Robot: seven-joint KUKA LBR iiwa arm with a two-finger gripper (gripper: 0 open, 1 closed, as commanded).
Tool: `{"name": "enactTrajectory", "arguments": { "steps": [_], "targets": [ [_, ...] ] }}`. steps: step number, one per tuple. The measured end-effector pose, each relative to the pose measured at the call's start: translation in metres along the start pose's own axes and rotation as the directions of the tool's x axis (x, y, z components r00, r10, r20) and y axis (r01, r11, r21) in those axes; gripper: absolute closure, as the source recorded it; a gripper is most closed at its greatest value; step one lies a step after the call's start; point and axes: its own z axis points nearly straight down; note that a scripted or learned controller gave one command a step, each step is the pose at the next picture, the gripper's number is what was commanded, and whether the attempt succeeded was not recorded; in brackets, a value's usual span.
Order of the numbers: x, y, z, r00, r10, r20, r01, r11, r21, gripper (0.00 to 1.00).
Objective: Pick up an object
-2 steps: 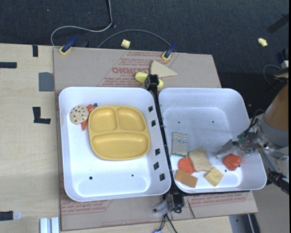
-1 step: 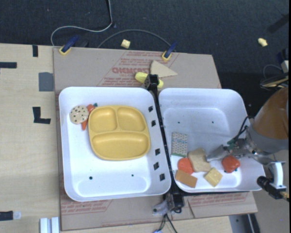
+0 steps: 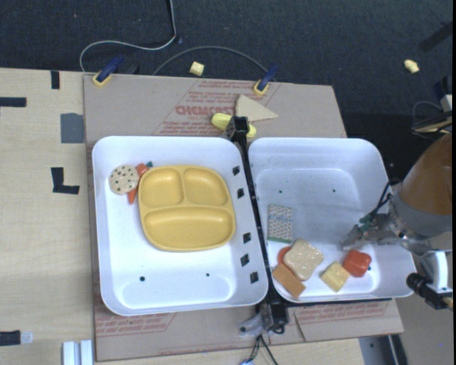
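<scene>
In the right bin (image 3: 319, 158), several toy foods lie along the front edge: a red piece (image 3: 357, 263), a yellow cheese wedge (image 3: 335, 277), a tan bread slice (image 3: 302, 258) and an orange-brown block (image 3: 289, 280). A checkered green-grey pad (image 3: 280, 220) lies just behind them. My gripper (image 3: 361, 234) reaches in from the right and hangs low over the bin, just behind the red piece. I see nothing held in it.
The left bin (image 3: 175, 287) holds a yellow divided plate (image 3: 187, 207), a speckled cookie (image 3: 123, 179) and a small orange-red piece (image 3: 141, 170). Black clips (image 3: 247, 234) line the ridge between the bins. Cables and clamps lie behind the bins.
</scene>
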Motion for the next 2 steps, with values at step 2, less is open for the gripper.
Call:
{"name": "enactTrajectory", "arguments": {
  "steps": [2],
  "targets": [
    [0.128, 0.072, -0.058, 1.000, -0.005, -0.012, 0.005, 1.000, 0.018, 1.00]
  ]
}}
